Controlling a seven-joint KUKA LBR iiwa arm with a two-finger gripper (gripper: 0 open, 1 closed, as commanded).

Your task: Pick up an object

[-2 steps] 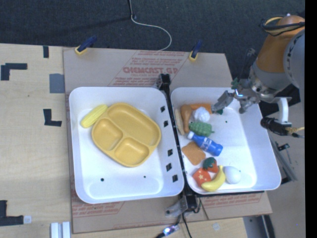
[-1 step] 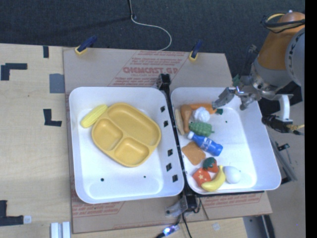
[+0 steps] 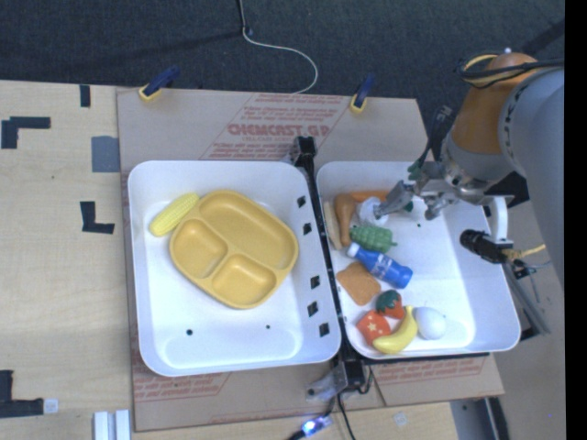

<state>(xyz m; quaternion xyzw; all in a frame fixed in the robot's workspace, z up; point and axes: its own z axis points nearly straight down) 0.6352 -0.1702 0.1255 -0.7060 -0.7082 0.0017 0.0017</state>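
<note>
Camera view: arm (image 3: pixel 486 122) bent over right bin (image 3: pixel 477 287), tool (image 3: pixel 415 202) fingers apart, nothing held.

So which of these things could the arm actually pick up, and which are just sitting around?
Job things: gripper, blue bottle, green toy, banana, white egg, corn cob.

Just there: yellow tray, cardboard sheet, white cable.

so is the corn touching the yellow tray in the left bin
Touching. The camera view shows the corn lying against the upper-left rim of the yellow tray, with no white bin floor visible between them.
</note>
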